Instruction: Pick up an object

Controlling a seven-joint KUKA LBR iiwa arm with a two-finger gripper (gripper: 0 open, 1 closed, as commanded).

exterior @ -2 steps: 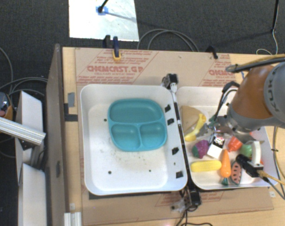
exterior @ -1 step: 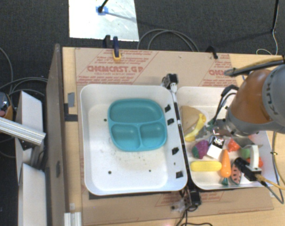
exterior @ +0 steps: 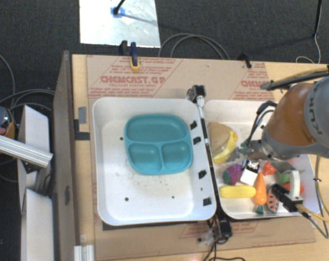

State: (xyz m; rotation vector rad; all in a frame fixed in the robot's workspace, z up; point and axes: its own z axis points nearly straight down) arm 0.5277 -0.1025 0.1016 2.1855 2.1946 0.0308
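Presently the gripper (exterior: 250, 163) is lowered into the right bin (exterior: 311, 170) among the toy food, just above the purple grapes (exterior: 234, 173) and beside the banana (exterior: 225, 151), corn cob (exterior: 237, 191) and carrot (exterior: 260, 187), its grip undeterminable, while the left bin (exterior: 112, 162) holds a teal tray (exterior: 157, 144).

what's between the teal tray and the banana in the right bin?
In the camera view, the white divider where the two bins meet, carrying small black clips, lies between the teal tray and the banana. Bare white bin floor sits either side of it.
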